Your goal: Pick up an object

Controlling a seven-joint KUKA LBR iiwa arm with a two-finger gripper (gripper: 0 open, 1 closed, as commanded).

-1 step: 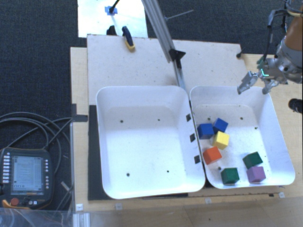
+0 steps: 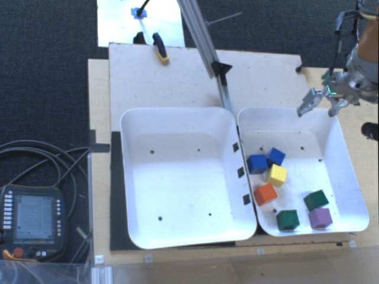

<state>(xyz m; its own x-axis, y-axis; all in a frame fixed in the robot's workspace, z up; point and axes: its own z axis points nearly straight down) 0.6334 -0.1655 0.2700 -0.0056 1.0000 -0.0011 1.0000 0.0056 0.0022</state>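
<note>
Gripper [image 2: 321, 103] hovering spread open, nothing between fingers, above right bin [image 2: 343, 152] far rim. Blocks, e.g. yellow block [image 2: 276, 174], sitting untouched on bin floor. Pick not started: descent, grasp, lift remaining.

Grey arm [image 2: 362, 64] — orange band, metallic end effector [image 2: 321, 102].

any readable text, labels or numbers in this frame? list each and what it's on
None readable.
Teach pendant at lower left: lit screen and side buttons, markings too small and blurred to read.
Cubes in the right bin, blue, yellow, orange, green, purple: plain faces, no print.
Gripper: no legible marking.
</note>
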